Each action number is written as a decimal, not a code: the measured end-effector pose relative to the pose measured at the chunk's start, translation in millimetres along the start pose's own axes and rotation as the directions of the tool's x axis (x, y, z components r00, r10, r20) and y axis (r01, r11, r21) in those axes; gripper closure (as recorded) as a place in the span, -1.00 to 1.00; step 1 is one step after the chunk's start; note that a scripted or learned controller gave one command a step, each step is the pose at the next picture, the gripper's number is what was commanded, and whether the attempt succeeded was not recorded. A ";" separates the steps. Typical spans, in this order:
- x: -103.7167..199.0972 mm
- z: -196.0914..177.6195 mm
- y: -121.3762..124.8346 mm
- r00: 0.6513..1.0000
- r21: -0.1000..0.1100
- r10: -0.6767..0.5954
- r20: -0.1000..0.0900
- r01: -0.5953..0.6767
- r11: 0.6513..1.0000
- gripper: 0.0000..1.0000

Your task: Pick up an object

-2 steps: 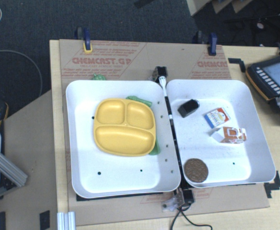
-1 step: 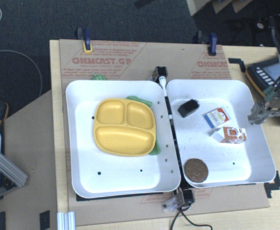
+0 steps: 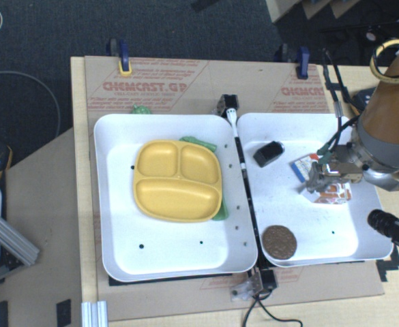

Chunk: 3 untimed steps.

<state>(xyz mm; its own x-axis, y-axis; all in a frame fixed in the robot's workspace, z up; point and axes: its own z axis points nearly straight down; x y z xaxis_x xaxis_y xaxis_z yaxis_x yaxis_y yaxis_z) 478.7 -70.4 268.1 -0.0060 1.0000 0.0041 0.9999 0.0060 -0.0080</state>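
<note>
End effector (image 3: 320, 177) sits low in the right bin (image 3: 301, 131), directly over a small printed packet (image 3: 327, 191) with a blue packet (image 3: 300, 167) just beside it; finger state cannot be told. Black block (image 3: 268, 153) and brown disc (image 3: 279, 242) lie apart.

Two bins sit side by side on the bench. The left bin (image 3: 117, 182) holds a divided plate (image 3: 179, 180). In the right bin (image 3: 363, 251), a small box (image 3: 268, 153) lies far left, a round disc (image 3: 279, 242) near left, and packets (image 3: 322, 182) right, under the gripper (image 3: 320, 178).
</note>
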 end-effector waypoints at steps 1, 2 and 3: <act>30.9 -119.0 1.6 1.000 -0.024 0.001 0.004 -0.001 1.000 1.00; 116.4 -109.5 0.2 1.000 -0.006 -0.003 0.002 0.003 1.000 1.00; 174.4 -133.8 0.7 1.000 -0.012 -0.001 0.002 0.001 1.000 1.00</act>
<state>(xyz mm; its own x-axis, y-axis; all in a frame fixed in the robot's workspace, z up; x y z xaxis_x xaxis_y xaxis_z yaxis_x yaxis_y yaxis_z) 479.4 103.5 402.6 -0.0069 1.0000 0.0024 1.0000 0.0069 0.0044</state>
